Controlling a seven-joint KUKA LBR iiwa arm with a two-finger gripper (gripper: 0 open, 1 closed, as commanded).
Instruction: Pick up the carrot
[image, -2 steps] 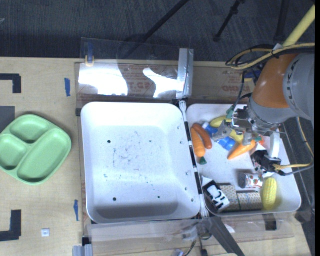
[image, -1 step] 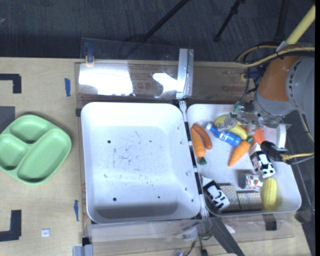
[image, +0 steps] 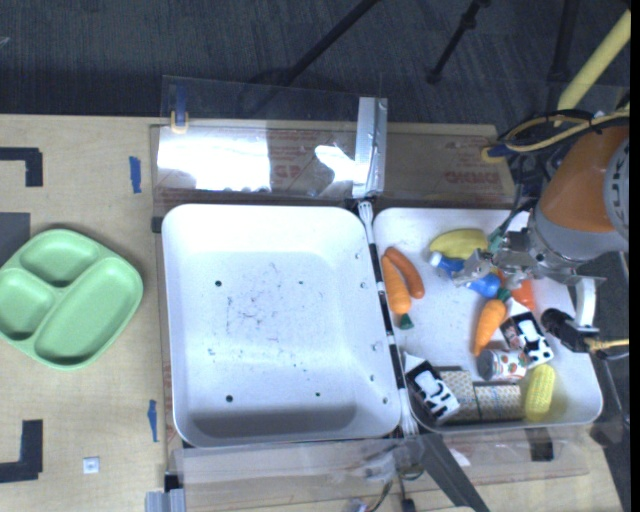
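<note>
The hand hung low over the right bin, buried among the toys, and whether it was wide or closed I could not tell. It sat just above the carrot, a position that looked chosen for a straight drop onto it. The carrot lay tilted, orange, thick end up near the hand, tapering down toward a small can. Crowding explained the awkward angle: a banana behind, a corn cob in front, a second orange piece with a green tip against the bin's left wall. The left bin and green plate on the surface sat apart.
</note>
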